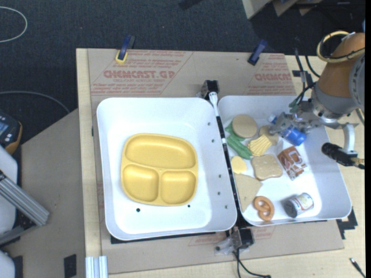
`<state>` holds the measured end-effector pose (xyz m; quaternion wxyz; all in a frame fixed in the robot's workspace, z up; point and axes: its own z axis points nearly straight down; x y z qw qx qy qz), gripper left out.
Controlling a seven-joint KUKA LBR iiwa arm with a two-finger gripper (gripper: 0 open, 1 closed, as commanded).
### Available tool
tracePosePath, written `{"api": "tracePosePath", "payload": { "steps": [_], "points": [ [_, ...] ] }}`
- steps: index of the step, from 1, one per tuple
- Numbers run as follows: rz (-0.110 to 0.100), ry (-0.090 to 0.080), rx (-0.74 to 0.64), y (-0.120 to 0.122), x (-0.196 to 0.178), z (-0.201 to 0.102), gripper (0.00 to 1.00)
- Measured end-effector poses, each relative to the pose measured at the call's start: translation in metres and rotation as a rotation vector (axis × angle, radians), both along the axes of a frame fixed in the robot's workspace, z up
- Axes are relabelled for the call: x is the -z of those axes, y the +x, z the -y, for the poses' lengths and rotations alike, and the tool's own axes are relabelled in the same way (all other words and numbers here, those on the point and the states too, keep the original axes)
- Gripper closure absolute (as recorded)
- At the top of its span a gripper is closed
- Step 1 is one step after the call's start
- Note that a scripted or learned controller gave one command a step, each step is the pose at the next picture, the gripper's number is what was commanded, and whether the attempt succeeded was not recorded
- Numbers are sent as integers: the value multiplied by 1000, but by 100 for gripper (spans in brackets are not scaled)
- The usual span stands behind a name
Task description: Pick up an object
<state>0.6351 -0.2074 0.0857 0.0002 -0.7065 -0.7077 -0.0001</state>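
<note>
A grey arm [342,88] with an orange band reaches over two white bins, its metal-grey gripper [285,123] just above a bright blue object [295,136]. Far to the gripper's left, the left bin [110,126] holds a mustard-yellow divided plate [159,168]. Beside the gripper in the right bin [333,184] lie a tan round bun [244,126], a green pod [236,143] and pale yellow ridged corn [259,146]. Below it sit a beige toast slice [266,167], a red-and-white patterned packet [291,161], an orange-brown pretzel [264,207] and a silver can [298,204] with a dark end. The bench [174,68] is light tan with faded red lettering.
</note>
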Motion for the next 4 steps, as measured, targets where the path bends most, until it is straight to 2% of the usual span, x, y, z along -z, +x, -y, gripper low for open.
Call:
{"api": "tracePosePath", "payload": {
  "steps": [1, 2, 3, 4],
  "points": [
    [4, -2, -1, 1, -12, 0, 100],
    [9, -3, 0, 9, -73, -5, 100],
    [9, -3, 0, 6, -131, -14, 100],
    [5, -2, 1, 7, -140, -14, 100]
  ]
}}
